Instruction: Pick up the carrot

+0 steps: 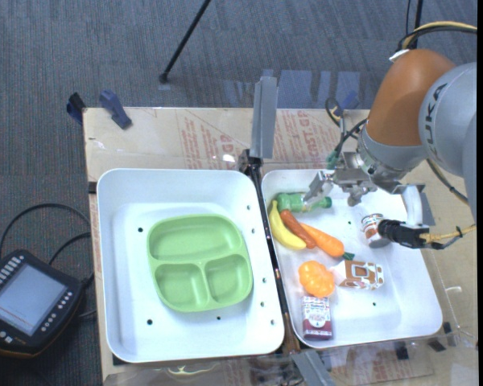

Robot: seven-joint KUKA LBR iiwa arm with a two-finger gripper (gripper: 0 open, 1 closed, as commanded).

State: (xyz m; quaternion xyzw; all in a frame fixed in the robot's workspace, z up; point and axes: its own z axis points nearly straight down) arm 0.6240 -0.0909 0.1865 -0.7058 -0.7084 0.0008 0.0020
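The carrot (328, 242) is an orange tapered piece lying flat in the right bin (402, 312), pointing toward the bin's middle. It rests beside a yellow banana (280, 230), with a reddish sausage-like piece (295, 225) between them. My gripper (336, 193) hovers over the back of the right bin, above and behind the carrot and apart from it. Its fingers (315, 192) are spread open, and nothing is between them. A green bottle (298, 203) lies just beside the left finger.
The right bin also holds an orange fruit (315, 279), a small carton (362, 273), a red packet (316, 315) and a small can (373, 228). The left bin (121, 215) holds a green divided plate (200, 262). A grey post (264, 123) stands between the bins.
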